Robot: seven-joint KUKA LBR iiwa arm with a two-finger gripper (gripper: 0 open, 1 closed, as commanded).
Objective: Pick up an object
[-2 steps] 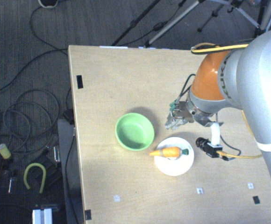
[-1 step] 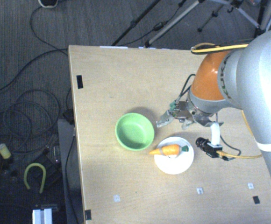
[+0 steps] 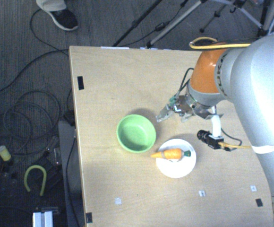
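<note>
Metal gripper hovers over bare table, fingers slightly apart, holding nothing; orange carrot lies on white plate at its 6 o'clock.

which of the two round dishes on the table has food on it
The white plate, nearer the bottom of the view: a carrot lies across it. The green bowl beside it holds nothing.

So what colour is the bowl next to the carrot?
Green: the bowl shows clearly in the camera view.
</note>
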